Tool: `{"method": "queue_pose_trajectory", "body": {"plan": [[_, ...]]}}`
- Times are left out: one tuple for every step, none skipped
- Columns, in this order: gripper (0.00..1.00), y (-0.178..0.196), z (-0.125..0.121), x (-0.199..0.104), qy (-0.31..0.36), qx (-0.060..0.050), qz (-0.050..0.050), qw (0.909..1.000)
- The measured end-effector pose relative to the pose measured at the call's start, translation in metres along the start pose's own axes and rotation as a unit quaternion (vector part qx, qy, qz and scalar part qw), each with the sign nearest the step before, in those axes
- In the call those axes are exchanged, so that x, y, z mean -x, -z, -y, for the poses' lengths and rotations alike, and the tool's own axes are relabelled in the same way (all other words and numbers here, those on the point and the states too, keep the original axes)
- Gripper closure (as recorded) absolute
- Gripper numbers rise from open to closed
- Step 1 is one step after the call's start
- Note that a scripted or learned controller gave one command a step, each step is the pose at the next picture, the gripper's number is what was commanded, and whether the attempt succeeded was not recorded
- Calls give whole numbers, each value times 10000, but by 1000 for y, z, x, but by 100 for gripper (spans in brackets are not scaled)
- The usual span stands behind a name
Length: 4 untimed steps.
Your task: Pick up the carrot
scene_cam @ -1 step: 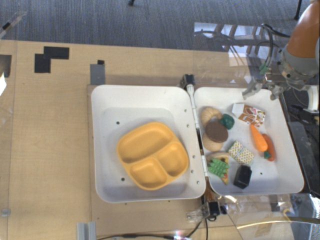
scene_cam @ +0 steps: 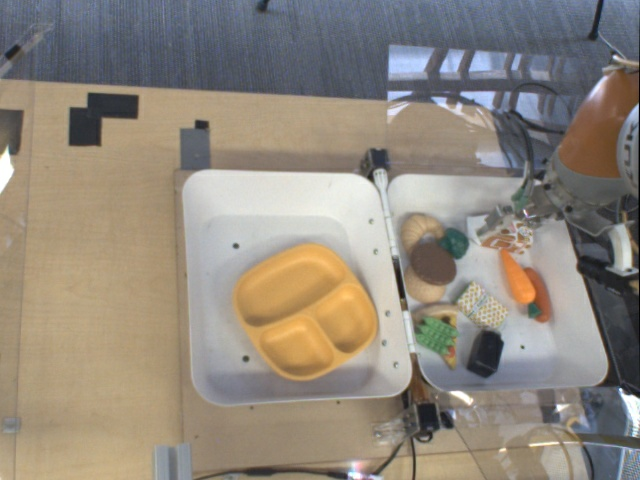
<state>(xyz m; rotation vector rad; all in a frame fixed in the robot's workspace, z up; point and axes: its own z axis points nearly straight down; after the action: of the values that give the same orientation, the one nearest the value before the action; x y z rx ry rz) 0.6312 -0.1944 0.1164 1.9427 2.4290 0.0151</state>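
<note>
The carrot [scene_cam: 518,278] lies in the right bin [scene_cam: 560,363], near its right edge, slanting with its green end [scene_cam: 540,313] toward the near side. Just beyond it sits a small patterned packet [scene_cam: 512,236], and the hand [scene_cam: 528,200] hangs over the bin's far right corner, close to that packet; whether it is spread or pressed together cannot be told. Toward the bin's left edge lie a burger [scene_cam: 430,260], a checkered block [scene_cam: 481,306], a green piece [scene_cam: 436,334] and a black block [scene_cam: 485,352]. The left bin [scene_cam: 215,268] holds a yellow divided plate [scene_cam: 303,311].
</note>
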Motion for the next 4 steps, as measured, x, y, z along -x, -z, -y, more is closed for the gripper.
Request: {"method": "queue_pose_trajectory", "body": {"plan": [[0,-8,29,-13,-49,184,131,9997],[0,-9,52,2,364,169,90,9992],[0,-10,48,3,346,132,68,9993],[0,-10,48,1,-1,166,66,9998]]}}
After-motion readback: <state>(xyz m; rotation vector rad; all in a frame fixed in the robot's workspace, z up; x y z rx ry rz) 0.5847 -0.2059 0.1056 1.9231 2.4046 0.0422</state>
